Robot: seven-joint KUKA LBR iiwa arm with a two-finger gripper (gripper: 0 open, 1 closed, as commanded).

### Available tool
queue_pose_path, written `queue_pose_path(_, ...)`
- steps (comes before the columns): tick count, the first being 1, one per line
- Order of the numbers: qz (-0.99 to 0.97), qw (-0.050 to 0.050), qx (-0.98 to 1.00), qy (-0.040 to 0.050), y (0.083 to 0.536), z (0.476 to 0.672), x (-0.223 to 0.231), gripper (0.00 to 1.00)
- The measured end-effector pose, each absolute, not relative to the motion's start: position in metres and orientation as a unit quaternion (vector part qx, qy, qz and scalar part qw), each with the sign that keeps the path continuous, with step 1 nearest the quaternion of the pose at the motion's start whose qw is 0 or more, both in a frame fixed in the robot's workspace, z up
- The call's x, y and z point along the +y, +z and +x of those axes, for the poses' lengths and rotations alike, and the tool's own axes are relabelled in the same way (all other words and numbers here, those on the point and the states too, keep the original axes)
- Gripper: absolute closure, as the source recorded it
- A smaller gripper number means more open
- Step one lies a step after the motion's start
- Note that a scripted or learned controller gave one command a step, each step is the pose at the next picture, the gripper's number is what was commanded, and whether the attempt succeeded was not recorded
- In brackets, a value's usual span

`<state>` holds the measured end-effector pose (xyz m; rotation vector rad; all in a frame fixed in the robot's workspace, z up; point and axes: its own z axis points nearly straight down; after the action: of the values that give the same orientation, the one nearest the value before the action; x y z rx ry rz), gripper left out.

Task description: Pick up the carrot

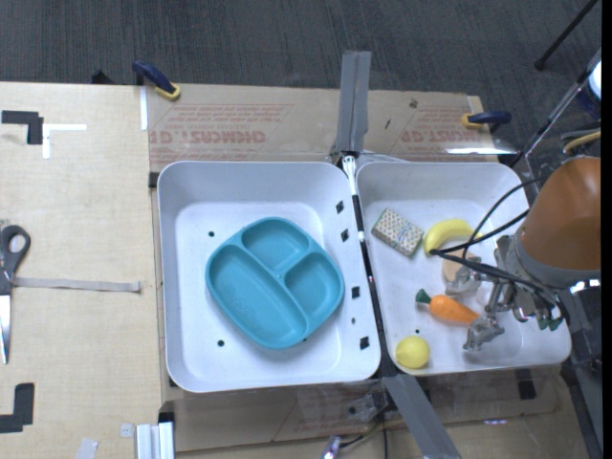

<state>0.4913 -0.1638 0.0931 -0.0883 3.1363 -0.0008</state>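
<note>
We find one fixed camera above the bench (pixel 76 256), looking down at a slant. It stands far enough off to take in both bins whole: the left bin (pixel 182 256) near centre, the right bin (pixel 402 185) toward the right side. Dark floor (pixel 239 17) fills the top. The arm (pixel 569 218) enters from the right.

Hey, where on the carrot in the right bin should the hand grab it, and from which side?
Probably across the thick orange middle of the carrot, coming straight down from above. It lies flat, roughly left to right, green top toward the bin divider. Fingers closing across its short width clear the lemon below; the hand is already beside its right end.
</note>
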Motion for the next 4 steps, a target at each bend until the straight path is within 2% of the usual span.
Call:
queue_pose_path(1, -0.033, 0.002, 0.999, 0.0004, 0.093, 0.485, -0.102, 0.00)
queue_pose_path(2, -0.034, 0.004, 0.999, -0.0004, 0.103, 0.487, -0.102, 1.00)
queue_pose_path(3, 0.012, 0.003, 1.000, 0.0000, 0.264, 0.495, -0.075, 1.00)
queue_pose_path(4, -0.202, 0.003, 0.979, -0.0005, 0.279, 0.540, -0.170, 1.00)
